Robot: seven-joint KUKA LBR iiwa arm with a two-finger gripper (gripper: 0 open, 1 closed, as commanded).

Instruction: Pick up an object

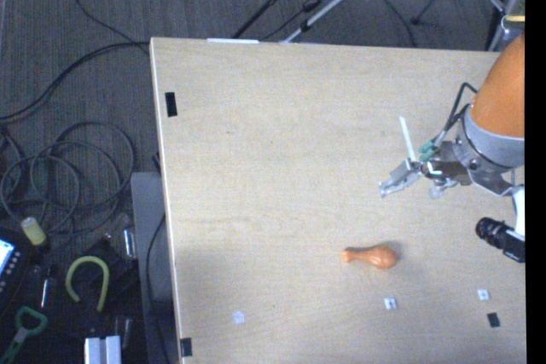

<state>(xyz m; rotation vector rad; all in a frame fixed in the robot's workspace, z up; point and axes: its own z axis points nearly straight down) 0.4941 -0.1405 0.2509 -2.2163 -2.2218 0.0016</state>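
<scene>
The metal two-finger pincer hung slightly parted and empty above the pale wooden worktop, well apart from the small orange pear-shaped object lying nearer the front, which looked rounded enough to roll away from a descending grasp.

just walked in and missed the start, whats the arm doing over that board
The arm reaches in from the right over a bare tan board. Its gripper hovers with nothing seen between its fingers. A thin white stick lies just behind the gripper. The only clear pick target, a small orange pear-shaped object, lies apart from the gripper, nearer the front edge, untouched. So no pick has happened yet.
</scene>
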